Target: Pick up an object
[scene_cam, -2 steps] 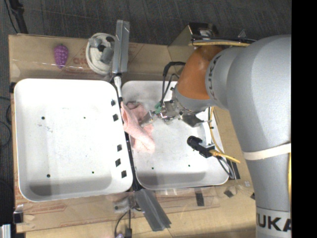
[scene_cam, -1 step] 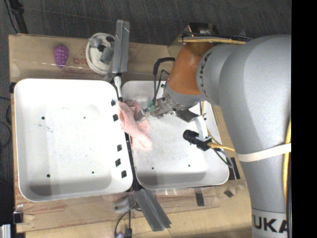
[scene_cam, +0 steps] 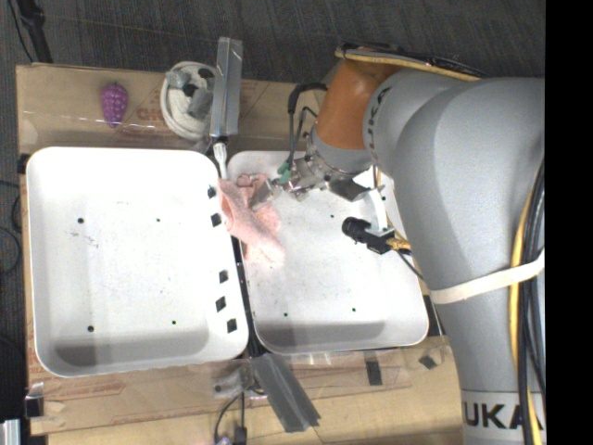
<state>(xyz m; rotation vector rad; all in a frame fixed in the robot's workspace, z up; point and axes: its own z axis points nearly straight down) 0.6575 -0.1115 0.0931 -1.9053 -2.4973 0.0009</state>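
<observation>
The soft, crumpled pink cloth (scene_cam: 252, 216) lies in the smooth right bin (scene_cam: 371, 327) (by its left wall). The shiny metal gripper (scene_cam: 269, 189) touches its top; I cannot tell its grip.

Pink cloth (scene_cam: 252, 217); white bins (scene_cam: 56, 248); purple, perhaps grape-like, object (scene_cam: 114, 103); grey arm (scene_cam: 463, 184), orange band (scene_cam: 341, 109).

Two smooth white plastic bins (scene_cam: 120, 341) with a soft sheen sit on a matt brown counter (scene_cam: 65, 91) that looks like cardboard or wood. A soft, crumpled pink cloth (scene_cam: 252, 221) lies in the right bin. The arm's (scene_cam: 463, 184) grey casing is smooth and slightly glossy.
</observation>
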